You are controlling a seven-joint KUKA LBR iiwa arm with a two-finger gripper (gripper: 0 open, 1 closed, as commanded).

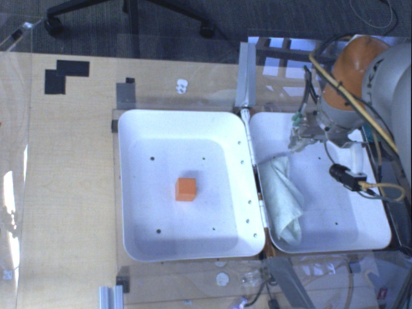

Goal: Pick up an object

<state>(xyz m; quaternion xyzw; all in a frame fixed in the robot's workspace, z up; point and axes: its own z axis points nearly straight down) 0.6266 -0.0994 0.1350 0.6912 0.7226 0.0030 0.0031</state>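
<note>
An orange cube (186,189) sits near the middle of the left bin (141,134). A pale, crumpled cloth (284,196) lies along the left wall of the right bin (360,230). My gripper (299,140) hangs low over the upper left part of the right bin, just above the cloth's upper end. That end of the cloth rises in a narrow point toward the gripper's tip. Whether the two touch is unclear. The grey arm with its orange band (351,63) comes in from the upper right.
Black cables (351,179) trail from the wrist over the right bin's right side. A metal divider (252,166) runs between the two bins. A metal frame (277,50) stands behind the right bin. Wooden bench top (64,185) stretches to the left.
</note>
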